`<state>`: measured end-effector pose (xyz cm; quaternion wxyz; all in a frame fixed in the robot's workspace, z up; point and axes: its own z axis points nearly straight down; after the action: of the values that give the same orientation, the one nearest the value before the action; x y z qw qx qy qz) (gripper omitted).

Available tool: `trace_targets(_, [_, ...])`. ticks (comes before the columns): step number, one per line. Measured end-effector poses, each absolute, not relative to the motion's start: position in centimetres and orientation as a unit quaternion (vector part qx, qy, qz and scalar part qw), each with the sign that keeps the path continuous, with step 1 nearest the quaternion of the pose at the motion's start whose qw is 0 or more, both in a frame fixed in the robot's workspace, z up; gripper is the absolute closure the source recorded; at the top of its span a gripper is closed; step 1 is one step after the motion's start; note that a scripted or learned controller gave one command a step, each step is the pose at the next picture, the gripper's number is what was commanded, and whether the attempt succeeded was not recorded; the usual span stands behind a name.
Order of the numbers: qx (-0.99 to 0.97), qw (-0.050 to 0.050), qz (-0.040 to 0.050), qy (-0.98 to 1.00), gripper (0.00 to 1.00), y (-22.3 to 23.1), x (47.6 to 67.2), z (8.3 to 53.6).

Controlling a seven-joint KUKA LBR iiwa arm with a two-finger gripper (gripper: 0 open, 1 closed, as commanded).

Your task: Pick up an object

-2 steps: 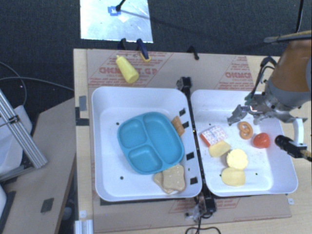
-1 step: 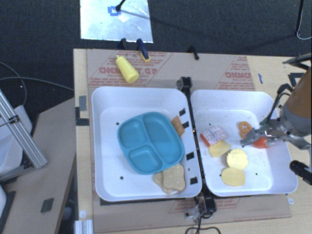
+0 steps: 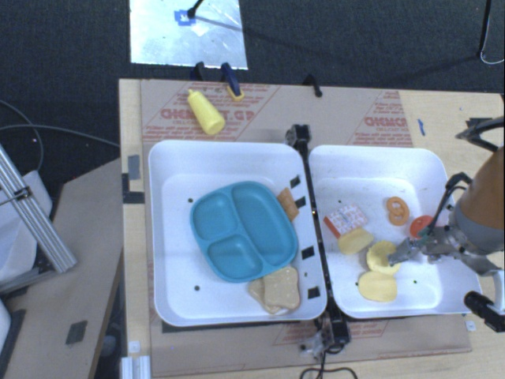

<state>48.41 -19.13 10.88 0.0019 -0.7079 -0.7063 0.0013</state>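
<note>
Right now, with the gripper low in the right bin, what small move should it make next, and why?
Probably a short push down and toward the left. The gripper sits at the right edge of a yellow piece in the right bin, and nothing shows between its fingers. A second yellow piece lies just below, so keep the move small to avoid nudging it.

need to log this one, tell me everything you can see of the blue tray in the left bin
The blue tray is a rounded, plastic-looking plate with three compartments: two at its far end, one at its near end. All three look bare. It lies flat, turned at a slant, on the floor of the left bin. A tan slice of toast sits at its near edge, partly under the rim, and a small brown piece touches its right edge.
</note>
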Motion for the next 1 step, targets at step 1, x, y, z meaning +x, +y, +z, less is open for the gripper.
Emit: trace_targets(1, [-0.707, -0.002, -0.0009, -0.708, 1.00, -19.01, 48.78, 12.27])
